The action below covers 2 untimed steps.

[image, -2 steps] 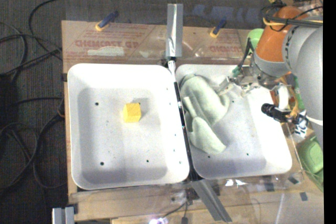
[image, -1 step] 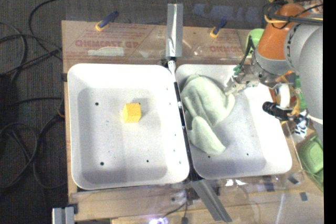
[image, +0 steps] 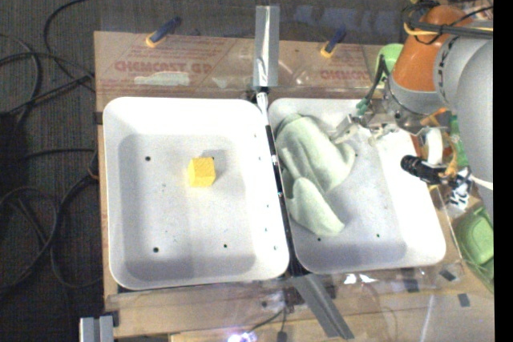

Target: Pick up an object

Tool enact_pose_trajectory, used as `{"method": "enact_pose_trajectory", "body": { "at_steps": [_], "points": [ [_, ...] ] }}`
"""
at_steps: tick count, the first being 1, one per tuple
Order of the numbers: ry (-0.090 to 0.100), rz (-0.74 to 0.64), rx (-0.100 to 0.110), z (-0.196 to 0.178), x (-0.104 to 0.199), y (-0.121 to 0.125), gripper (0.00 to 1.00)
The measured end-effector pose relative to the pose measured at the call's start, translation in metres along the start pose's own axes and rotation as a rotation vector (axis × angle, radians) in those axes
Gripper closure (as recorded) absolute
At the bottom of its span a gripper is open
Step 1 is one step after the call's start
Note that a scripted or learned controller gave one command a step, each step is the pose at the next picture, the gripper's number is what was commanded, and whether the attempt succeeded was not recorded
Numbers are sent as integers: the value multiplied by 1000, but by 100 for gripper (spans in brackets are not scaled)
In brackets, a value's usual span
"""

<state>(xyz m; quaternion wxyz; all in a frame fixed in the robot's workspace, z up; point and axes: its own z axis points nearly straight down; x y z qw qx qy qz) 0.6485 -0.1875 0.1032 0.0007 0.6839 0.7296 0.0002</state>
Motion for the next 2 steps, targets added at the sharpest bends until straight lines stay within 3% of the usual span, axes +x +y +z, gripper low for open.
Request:
{"method": "enact_pose_trajectory", "body": {
  "at_steps": [1, 2],
  "points": [
    [-8, -154, -7, 12, 17, 4, 0],
    [-8, -258, -10, 12, 21, -7, 0]
  ]
}}
